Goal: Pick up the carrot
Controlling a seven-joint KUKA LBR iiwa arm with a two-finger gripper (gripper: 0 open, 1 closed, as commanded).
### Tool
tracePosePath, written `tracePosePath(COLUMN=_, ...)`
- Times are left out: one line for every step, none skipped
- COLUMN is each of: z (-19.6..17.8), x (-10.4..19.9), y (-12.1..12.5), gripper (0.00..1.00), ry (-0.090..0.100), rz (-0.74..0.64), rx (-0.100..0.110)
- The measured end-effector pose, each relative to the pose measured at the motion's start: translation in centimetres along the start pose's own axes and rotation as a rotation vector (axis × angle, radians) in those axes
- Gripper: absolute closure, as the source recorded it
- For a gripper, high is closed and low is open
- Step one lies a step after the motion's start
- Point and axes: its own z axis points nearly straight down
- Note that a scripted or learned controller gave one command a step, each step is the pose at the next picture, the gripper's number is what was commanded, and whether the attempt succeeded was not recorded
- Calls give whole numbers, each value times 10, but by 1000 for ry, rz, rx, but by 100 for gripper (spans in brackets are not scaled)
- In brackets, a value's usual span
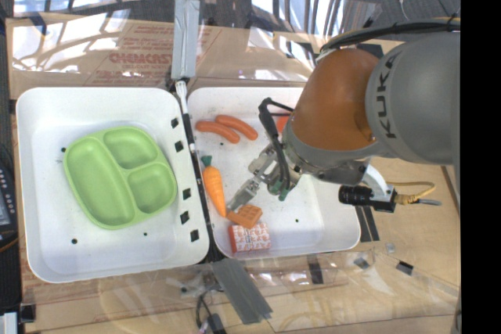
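The carrot (214, 185), orange with a green top, lies along the left wall of the right bin (313, 235), its tip pointing toward the front. My gripper (257, 185) hangs over the middle of that bin, just right of the carrot. Its fingers (245, 195) point down and left, spread apart, with nothing between them. The lower fingertip sits close above a waffle-like orange piece (246, 216).
Two sausages (227, 127) lie at the back of the right bin. A red-and-white packet (250, 238) rests at the front beside the waffle piece. The left bin (47, 231) holds a green divided plate (119, 176). The arm's bulk covers the right bin's right half.
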Motion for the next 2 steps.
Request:
tracePosePath(z=100, x=-3, y=-37, gripper=0, ry=2, rz=-88, rx=-1)
tracePosePath(z=98, x=-30, y=-68, gripper=0, ry=0, rz=-114, rx=-1)
